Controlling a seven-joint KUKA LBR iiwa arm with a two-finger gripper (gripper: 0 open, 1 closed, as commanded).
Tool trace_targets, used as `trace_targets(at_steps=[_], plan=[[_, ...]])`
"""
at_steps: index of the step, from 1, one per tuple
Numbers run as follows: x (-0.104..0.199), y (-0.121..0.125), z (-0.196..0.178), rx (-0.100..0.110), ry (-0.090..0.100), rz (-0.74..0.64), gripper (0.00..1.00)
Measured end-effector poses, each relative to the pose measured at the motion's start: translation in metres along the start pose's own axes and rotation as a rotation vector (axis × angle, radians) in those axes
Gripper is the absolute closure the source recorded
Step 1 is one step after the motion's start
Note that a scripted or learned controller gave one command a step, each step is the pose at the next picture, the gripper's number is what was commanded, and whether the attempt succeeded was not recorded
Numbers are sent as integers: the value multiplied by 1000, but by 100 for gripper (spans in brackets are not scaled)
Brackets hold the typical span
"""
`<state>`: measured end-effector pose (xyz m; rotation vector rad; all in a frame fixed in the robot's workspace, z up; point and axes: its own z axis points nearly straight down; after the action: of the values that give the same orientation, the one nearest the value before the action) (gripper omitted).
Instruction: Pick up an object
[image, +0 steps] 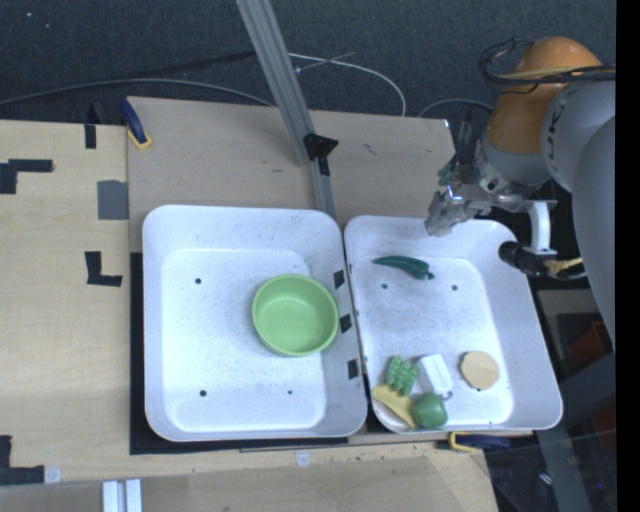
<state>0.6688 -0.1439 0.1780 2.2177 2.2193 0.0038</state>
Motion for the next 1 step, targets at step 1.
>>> trace_targets(at_steps=[1], plan=[[-3, 7, -63, -1, 0, -1, 100]])
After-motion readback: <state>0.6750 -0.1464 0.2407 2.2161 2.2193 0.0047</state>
